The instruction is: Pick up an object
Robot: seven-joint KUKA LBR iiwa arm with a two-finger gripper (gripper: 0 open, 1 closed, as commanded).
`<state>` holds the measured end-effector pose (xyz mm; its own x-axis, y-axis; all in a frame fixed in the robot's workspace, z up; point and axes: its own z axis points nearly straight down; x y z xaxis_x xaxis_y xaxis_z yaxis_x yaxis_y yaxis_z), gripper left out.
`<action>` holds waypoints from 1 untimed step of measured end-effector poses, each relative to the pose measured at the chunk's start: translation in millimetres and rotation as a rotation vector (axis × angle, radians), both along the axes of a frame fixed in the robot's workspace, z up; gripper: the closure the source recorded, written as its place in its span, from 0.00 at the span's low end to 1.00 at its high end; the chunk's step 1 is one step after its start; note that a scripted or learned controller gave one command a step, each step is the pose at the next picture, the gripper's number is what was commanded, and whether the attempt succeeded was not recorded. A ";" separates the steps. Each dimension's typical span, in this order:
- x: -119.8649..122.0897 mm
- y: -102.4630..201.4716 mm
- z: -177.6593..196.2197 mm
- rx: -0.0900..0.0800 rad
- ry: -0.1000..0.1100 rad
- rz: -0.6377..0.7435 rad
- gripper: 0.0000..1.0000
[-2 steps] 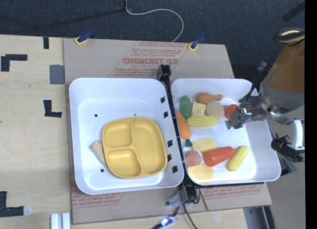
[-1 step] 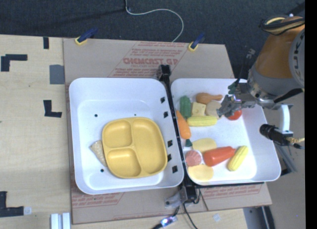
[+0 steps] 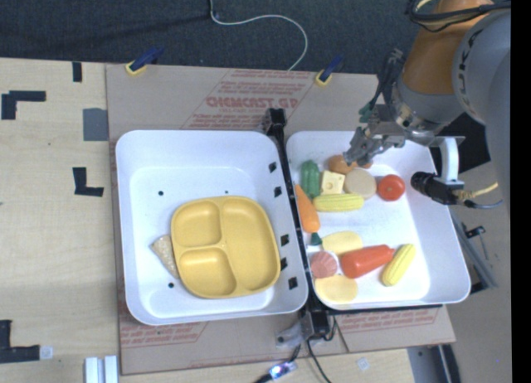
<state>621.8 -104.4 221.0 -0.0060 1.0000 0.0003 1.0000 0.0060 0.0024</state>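
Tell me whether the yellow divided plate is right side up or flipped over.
Right side up: the yellow divided plate in the left bin shows its three sunken compartments facing up, with nothing in them.

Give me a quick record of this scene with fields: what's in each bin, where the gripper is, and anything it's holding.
left bin: yellow divided plate, with a pale flat item tucked under its left edge
right bin: toy foods, among them a tomato, green vegetable, carrot, two corn cobs, red pepper
gripper: low over the right bin's far side, by a beige round item
held: nothing visibly between the fingers
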 end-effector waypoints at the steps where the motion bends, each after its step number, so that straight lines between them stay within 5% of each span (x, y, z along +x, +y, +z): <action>1: 40.8 8.2 10.4 -0.001 0.000 -0.002 1.00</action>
<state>662.6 -96.2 231.4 -0.0037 1.0000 -0.0004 1.0000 0.0037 0.0024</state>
